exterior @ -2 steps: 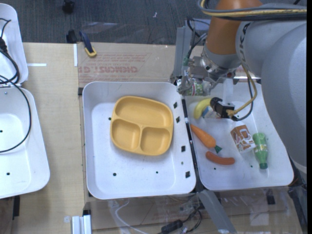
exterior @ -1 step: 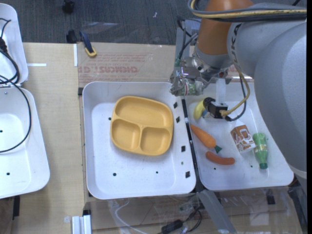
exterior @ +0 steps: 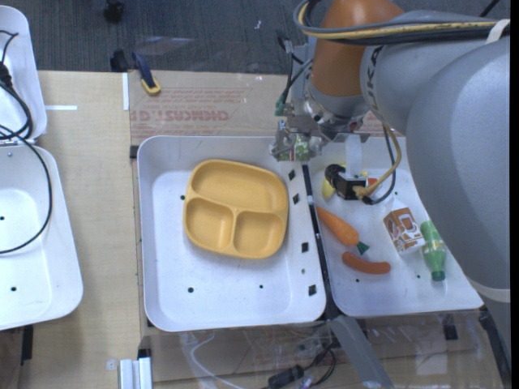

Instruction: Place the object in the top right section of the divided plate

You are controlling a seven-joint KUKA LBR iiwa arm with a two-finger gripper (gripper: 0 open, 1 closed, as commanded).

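Observation:
A yellow divided plate (exterior: 235, 209) lies in the left bin (exterior: 166, 298), toward its back right. It has one long section along the far side and two smaller ones along the near side, all bare. My gripper (exterior: 293, 147) hangs just past the plate's far right corner, over the back rim where the two bins meet. Something small and greenish shows at its tip; what it is cannot be made out. In the right bin (exterior: 454, 294) lie an orange carrot (exterior: 336, 225), a red sausage (exterior: 366, 263), a small brown-and-white carton (exterior: 403, 229) and a green bottle (exterior: 434, 254).
A small yellow item (exterior: 328, 188) sits at the back of the right bin, next to the carrot. My big grey arm covers that bin's right side. A cardboard sheet (exterior: 203, 104) lies behind the bins. White equipment with black cables (exterior: 24, 217) stands at the far left.

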